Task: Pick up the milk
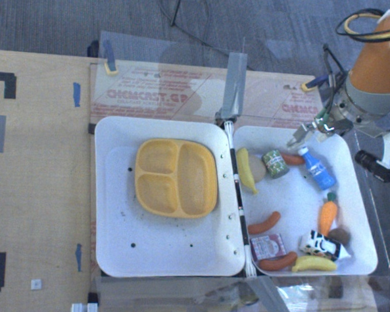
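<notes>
A pale wooden bench bears two white bins, the left bin beside the right bin.

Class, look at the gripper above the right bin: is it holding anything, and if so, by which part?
Nothing is held. The two-finger gripper hovers over the far edge of the right white bin, jaws open with nothing between them. The black-and-white milk carton lies in the near corner.
</notes>
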